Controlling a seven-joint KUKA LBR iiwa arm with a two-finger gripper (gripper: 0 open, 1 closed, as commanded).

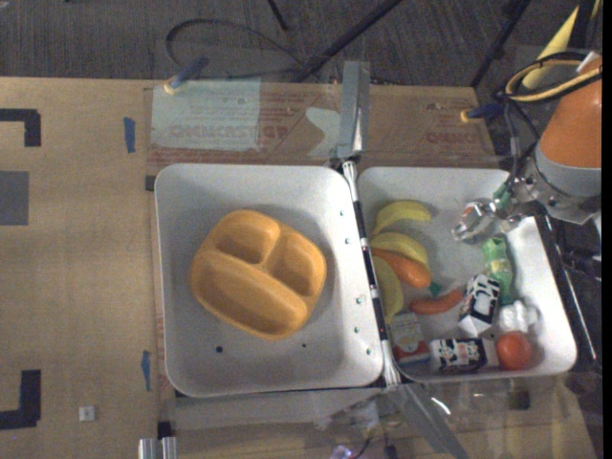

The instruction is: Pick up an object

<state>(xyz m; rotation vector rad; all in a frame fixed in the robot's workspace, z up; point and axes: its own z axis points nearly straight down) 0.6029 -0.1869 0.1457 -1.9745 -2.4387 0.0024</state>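
Note:
The right bin [449, 185] holds a heap of toy food. Three yellow bananas [404, 247] lie along its left side, with an orange carrot [411, 270] across them. A red-orange piece [438, 302], a green packet [497, 262], two black-and-white cartons [481, 299] [457, 354] and an orange ball [514, 350] lie toward the front right. My gripper [476, 221] hangs low over the bin's far right part, just above the green packet and to the right of the bananas. I see nothing clearly held in it.
The left bin [182, 352] holds an orange divided plate [258, 273] at its middle. A metal divider [368, 285] separates the two bins. Cables and the orange-banded arm [574, 132] crowd the right edge. Cardboard bench surface lies to the left.

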